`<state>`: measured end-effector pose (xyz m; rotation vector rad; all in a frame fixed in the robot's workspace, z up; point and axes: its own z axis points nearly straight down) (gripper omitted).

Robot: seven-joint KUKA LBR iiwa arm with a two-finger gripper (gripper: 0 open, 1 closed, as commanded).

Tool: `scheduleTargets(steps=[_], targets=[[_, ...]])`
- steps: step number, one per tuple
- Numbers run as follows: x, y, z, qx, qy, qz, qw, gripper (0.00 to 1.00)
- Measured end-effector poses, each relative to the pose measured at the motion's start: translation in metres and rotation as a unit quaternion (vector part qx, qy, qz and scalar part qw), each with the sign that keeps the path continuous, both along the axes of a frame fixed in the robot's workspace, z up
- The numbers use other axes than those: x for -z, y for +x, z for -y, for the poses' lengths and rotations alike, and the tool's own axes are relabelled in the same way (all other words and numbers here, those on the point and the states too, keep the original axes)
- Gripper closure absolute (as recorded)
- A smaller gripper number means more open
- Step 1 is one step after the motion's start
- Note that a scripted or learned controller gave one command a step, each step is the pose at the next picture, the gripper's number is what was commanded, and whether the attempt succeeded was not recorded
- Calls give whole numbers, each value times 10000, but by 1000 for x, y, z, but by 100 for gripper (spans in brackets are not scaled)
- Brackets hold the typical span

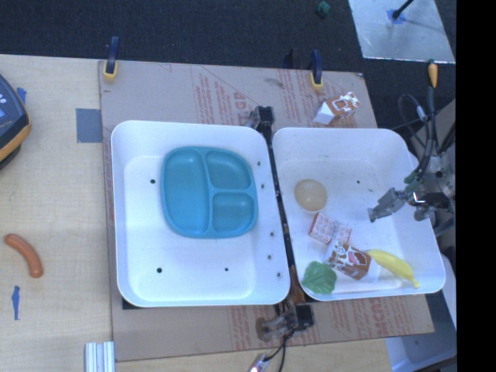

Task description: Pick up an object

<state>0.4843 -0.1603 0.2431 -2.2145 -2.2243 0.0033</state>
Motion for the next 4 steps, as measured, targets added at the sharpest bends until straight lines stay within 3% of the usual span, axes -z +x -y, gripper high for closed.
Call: scheduleTargets(steps=[1,2,3,4], targets=[[99,19,-65,-10,-1,-11,10000,0],[152,53,-62,-8,-10,2,10000,0],[151,89,-66,-3,-3,6,10000,0],[151,100,-66,-9,-7,12,10000,0]])
